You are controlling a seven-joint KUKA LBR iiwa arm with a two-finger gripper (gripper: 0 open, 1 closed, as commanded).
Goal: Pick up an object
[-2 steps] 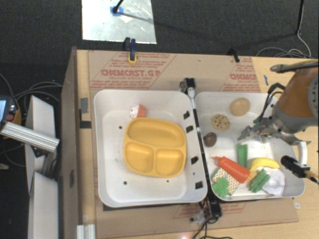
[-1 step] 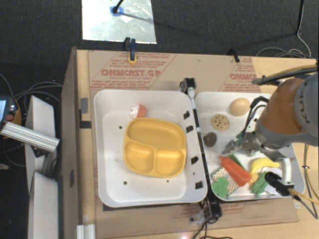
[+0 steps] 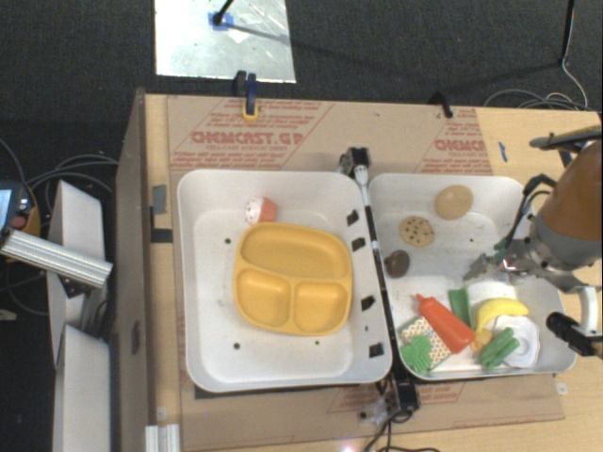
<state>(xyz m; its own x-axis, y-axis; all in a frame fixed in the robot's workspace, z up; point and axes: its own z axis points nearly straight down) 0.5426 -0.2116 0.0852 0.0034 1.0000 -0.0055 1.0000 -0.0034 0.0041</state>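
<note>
The worktop is brown board on dark carpet and carries two white bins. The left bin holds a yellow divided plate, with a small pink-and-white toy at 11 o'clock from it. The right bin holds a tan ball, a cookie, a dark lump, and at 6 o'clock a pile: orange carrot, banana, green pieces. The gripper sits at the bin's 3 o'clock side; the state of its fingers cannot be determined, and the arm is cut off at the frame edge.

The grey KUKA arm with its orange band reaches in from the right edge, wrist bent downward. Its metal two-finger end effector points left and slightly down (the fingers are too blurred and small to judge), hanging low.
</note>
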